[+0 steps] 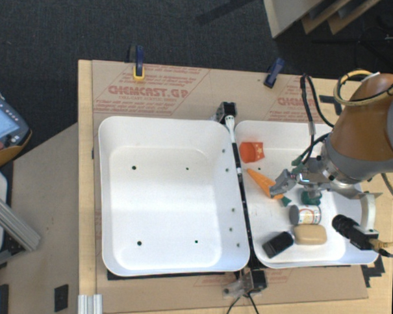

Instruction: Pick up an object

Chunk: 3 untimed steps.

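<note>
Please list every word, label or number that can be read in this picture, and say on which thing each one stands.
"CHEMCAST GP": red print on the brown board behind the left bin.
The same red print starts again behind the right bin, but the arm cuts it off.
The small jar has a label, too small to read.

1. A robotics lab or test bench, not a home: a brown board (206, 88) printed with a maker's name serves as the worktop, held by blue clamps (138, 61).
2. Two white bins (162, 197) sit side by side on it.
3. Loose cables (309, 106) trail over dark carpet (92, 18).
</note>
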Motion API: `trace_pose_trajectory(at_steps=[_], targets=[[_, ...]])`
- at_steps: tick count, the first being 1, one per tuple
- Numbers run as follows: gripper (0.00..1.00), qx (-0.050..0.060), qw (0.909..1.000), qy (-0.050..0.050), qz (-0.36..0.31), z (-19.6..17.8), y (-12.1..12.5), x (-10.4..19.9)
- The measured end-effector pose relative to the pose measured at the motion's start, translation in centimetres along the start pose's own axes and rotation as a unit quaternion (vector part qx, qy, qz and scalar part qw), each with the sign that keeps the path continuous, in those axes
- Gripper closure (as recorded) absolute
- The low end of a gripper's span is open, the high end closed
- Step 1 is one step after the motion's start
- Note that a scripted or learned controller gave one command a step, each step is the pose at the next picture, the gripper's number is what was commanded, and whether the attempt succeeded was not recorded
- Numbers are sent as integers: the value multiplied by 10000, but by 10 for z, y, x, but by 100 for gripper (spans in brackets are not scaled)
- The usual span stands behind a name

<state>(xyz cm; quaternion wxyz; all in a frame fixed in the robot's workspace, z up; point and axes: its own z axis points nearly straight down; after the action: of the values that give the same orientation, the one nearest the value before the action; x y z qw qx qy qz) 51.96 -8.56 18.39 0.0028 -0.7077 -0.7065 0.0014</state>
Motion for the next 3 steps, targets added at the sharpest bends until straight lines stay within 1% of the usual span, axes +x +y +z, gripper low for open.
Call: trace_pose_trajectory(at_steps=[1,2,3], targets=[[0,-10,10000,-3,-1,59,4,-13],[100,-33,10000,-13,0,47,4,-13],[100,-69,10000,-8,-38,-81,1,75]])
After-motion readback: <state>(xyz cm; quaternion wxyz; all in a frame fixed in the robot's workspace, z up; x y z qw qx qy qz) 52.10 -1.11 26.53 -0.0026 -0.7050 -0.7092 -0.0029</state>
